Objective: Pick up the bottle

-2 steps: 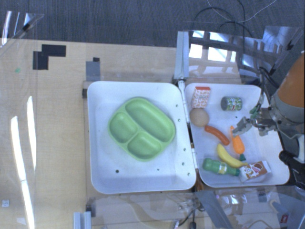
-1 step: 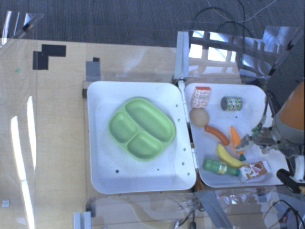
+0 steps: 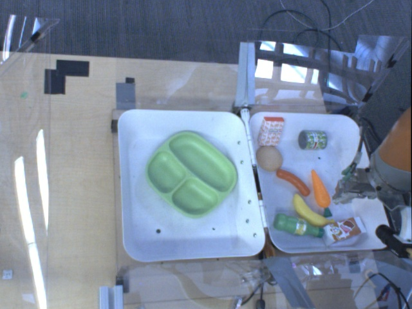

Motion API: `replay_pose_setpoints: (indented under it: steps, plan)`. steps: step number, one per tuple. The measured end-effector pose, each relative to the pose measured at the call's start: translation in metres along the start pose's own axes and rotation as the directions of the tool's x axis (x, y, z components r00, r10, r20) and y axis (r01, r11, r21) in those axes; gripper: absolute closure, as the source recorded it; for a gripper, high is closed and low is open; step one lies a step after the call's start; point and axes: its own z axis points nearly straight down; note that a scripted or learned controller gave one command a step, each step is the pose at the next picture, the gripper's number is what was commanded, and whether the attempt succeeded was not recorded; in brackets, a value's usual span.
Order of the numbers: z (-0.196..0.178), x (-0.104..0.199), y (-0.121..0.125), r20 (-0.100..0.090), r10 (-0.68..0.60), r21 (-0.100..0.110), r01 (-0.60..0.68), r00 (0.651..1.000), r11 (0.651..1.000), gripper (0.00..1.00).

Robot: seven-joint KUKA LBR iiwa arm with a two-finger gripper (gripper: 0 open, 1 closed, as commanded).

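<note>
The green bottle [image 3: 297, 225] lies on its side near the front edge of the right bin [image 3: 351, 129], with its yellow cap end pointing right. A yellow banana [image 3: 309, 212] lies just behind it, and a small carton [image 3: 343, 230] is at its right end. My gripper [image 3: 348, 189] hangs over the right side of the bin, just right of the orange carrot [image 3: 320, 188]. It is behind and to the right of the bottle and apart from it. Nothing shows in its hold.
The right bin also holds a red-and-white carton [image 3: 271, 131], a green can [image 3: 313, 140], a tan ball [image 3: 269, 158] and a red sausage [image 3: 293, 181]. The left bin [image 3: 138, 237] bears a green divided plate [image 3: 191, 173]. A metal rail [image 3: 254, 172] parts the bins.
</note>
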Motion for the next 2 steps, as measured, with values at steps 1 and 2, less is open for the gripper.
replay_pose_setpoints:
  steps: [1,2]
  plan:
    - [0.0,0.0,0.0,0.0,0.0,0.0,0.0,1.0,1.0,0.0]
    - [0.036,0.097,-0.012,-0.001,0.12,0.003,-0.12,0.993,0.993,0.0]
